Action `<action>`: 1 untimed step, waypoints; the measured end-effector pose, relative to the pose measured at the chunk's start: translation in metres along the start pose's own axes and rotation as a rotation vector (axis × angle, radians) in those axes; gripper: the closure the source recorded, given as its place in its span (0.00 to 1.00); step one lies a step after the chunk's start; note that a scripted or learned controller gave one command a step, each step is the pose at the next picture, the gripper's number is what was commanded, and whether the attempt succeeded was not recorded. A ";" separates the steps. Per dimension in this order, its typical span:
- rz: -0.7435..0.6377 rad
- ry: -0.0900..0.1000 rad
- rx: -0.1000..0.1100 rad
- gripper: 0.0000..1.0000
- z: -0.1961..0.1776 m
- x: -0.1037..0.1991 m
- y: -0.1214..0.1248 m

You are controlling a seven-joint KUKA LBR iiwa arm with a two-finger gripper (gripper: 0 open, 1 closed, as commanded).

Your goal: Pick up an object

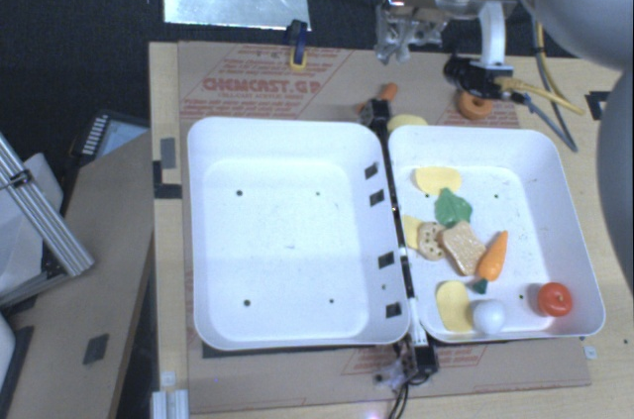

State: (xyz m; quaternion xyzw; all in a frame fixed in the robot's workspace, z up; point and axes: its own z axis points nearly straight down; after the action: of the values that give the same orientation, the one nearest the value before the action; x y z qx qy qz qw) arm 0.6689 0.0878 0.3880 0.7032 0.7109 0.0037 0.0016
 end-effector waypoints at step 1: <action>0.000 0.000 0.004 1.00 -0.018 0.069 -0.019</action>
State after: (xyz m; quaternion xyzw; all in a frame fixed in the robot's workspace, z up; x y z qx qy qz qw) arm 0.6490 0.1565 0.4059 0.7031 0.7111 0.0025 0.0002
